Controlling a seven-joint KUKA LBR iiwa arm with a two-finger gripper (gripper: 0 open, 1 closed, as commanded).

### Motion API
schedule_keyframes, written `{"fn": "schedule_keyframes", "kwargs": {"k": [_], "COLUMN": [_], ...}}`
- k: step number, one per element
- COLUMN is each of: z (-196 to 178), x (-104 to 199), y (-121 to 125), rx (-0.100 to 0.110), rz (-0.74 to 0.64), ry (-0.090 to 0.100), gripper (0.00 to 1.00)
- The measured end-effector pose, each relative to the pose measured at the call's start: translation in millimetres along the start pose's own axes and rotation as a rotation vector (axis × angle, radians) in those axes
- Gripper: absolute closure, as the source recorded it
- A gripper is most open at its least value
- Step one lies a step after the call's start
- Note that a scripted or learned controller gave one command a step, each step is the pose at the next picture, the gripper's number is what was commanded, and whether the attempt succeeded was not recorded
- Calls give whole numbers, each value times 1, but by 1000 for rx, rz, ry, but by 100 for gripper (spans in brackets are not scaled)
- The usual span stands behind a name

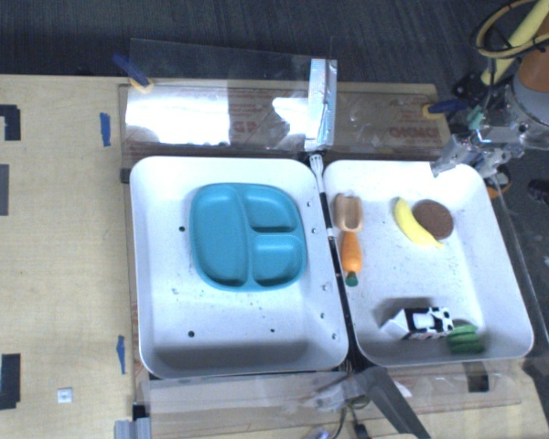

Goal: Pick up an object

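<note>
Gripper (459, 156) hung over the right bin's (508, 273) far corner, nothing under it. Couldn't tell whether spread or closed, too blurry. Closest pick looked like the banana (412, 224), just below and left of it, touching a brown disc (433, 217). Probably best approached from the banana's free left end, lined up across its width. Carrot (350, 256) further left.

The pale wooden table (46, 273) carries two shallow white bins side by side, the left bin (156, 337) touching the right bin (503, 273), blue tape marks (104, 128) nearby.
</note>
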State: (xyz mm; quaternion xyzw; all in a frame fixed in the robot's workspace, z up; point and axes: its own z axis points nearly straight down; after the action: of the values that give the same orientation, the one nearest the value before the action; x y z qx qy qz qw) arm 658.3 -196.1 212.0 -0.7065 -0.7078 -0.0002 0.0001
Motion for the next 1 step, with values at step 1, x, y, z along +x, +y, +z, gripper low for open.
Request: {"fn": "schedule_keyframes", "kwargs": {"k": [1], "z": [120], "x": [18], "y": [-17], "rx": [-14], "rz": [-75], "ry": [-4], "gripper": [0]}}
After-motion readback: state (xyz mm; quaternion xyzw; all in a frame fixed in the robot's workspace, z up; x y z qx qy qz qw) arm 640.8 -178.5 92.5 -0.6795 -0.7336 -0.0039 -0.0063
